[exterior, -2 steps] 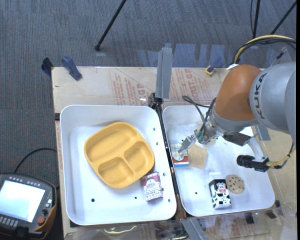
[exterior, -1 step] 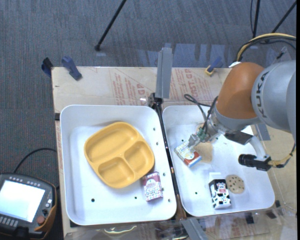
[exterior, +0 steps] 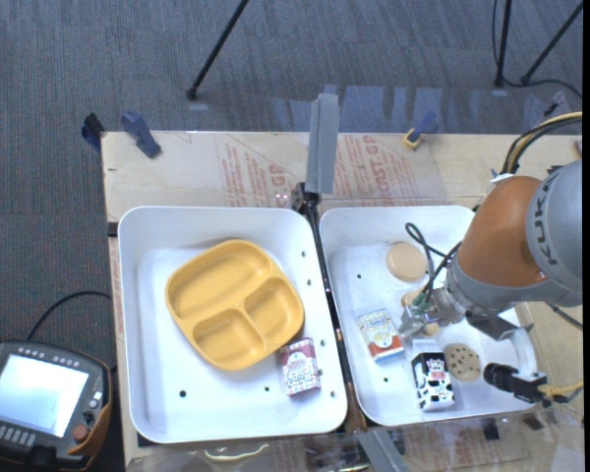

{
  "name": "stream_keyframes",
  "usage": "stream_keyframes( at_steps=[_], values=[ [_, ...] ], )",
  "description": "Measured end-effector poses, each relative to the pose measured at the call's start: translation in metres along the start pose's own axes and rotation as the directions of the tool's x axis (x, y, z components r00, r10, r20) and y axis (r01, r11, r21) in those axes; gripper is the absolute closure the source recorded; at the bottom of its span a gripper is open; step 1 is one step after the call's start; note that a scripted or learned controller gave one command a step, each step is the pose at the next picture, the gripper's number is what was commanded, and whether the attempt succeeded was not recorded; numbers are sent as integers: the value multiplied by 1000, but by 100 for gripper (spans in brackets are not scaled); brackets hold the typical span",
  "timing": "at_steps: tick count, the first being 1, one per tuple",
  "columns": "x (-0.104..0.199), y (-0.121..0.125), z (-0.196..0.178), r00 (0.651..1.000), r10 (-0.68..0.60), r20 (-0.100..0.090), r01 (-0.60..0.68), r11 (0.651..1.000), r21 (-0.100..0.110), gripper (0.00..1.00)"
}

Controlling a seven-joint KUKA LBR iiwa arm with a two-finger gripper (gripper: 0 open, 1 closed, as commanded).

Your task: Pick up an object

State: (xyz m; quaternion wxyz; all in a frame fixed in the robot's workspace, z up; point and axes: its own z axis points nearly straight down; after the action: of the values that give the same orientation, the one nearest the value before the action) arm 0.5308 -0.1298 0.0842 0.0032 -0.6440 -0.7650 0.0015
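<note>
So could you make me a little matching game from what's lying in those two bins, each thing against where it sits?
Things:
1. yellow tray
2. red carton
3. cow carton
4. tan disc

Places:
A. right bin, near front edge
B. left bin, middle
C. right bin, toward the back
D. left bin, front right corner of the tray

Pairs: 1-B, 2-D, 3-A, 4-C

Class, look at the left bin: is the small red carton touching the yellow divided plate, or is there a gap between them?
Touching, as far as the camera view shows: the red carton sits against the yellow plate at its lower right rim, with no white bin floor visible between them there.
</note>
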Motion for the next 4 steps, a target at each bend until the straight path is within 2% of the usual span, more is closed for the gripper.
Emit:
stream_keyframes(
  at_steps=[1, 2, 3, 4],
  values=[
    [6, -40, 1, 870, 494, -1, -494, 870, 5, 100],
    [-17, -60, 1, 576, 817, 1, -817, 576, 3, 100],
    [-54, -66, 1, 296, 955, 1, -955, 296, 4, 100],
    [38, -51, 2, 35, 999, 4, -999, 35, 6, 100]
  ],
)
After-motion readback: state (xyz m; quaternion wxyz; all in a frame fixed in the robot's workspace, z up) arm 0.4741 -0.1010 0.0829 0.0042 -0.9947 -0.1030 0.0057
